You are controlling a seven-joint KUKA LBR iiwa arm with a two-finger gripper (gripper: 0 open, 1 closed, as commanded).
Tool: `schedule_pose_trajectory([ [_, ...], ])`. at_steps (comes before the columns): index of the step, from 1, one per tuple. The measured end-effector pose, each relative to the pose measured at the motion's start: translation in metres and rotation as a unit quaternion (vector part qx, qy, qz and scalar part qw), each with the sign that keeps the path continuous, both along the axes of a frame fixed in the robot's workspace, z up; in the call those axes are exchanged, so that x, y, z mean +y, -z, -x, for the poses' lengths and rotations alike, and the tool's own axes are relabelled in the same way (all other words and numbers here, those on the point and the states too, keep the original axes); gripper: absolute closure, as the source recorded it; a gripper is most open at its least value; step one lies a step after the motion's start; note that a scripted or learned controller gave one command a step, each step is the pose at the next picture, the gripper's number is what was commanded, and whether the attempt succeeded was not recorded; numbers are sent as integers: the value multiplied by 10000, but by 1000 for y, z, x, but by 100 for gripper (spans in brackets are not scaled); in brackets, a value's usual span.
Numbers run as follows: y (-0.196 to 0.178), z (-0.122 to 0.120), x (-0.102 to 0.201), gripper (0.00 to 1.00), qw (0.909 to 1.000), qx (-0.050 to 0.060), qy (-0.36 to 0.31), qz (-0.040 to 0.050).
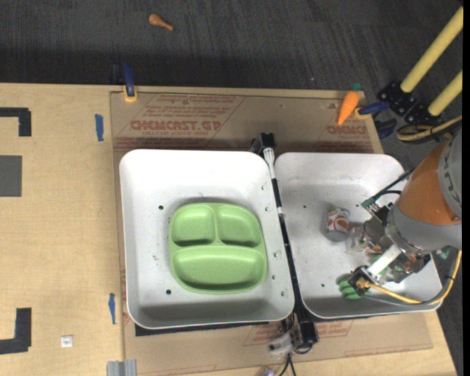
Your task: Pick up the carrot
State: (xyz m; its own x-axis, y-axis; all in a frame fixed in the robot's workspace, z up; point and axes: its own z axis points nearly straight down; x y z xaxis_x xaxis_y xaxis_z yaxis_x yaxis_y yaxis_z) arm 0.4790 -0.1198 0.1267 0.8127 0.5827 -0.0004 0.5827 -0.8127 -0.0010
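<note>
A small orange carrot (347,109) with a green top lies on the cardboard bench behind the right bin (316,176), outside its far rim. My gripper (363,235) is low inside the right bin, near its right side, well in front of the carrot. Just left of the gripper sits a small grey, red and white object (338,222), close to it or touching it; which, I cannot tell. The wrist hides the fingertips.
A green divided plate (217,246) fills the middle of the left bin (139,220). A small orange item (160,22) lies on the dark floor beyond the bench. Yellow poles (437,48) and clamps stand at the far right corner.
</note>
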Motion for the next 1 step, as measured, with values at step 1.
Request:
schedule_pose_trajectory([
  [1,37,-2,1,0,9797,-21,-2003,1],
])
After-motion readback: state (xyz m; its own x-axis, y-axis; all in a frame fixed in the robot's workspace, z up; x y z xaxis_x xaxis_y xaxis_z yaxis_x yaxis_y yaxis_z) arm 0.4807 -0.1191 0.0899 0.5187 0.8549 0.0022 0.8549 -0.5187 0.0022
